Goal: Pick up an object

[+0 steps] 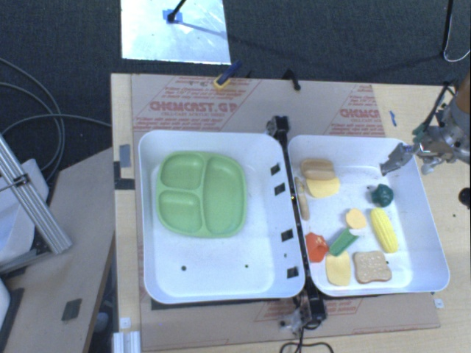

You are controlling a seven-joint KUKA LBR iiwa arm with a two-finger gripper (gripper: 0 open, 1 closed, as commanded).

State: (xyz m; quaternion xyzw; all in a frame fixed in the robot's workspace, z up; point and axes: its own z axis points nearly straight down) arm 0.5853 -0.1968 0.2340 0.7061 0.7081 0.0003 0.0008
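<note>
Right bin (427,219) crowded w/ food; free strip nr top wall.

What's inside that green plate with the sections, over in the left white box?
Nothing visible. The green plate has three compartments, and all three show bare green plastic. It lies flat in the left bin, so whatever part of the bin floor is beneath the plate is covered and cannot be seen.

You had a green divided plate (200,194) lying in the left white bin (158,274). Behind the bins, a shiny metal sheet (175,20) sat on the dark floor, and a yellow and blue clamp (226,77) gripped the cardboard underlay (191,101).
</note>
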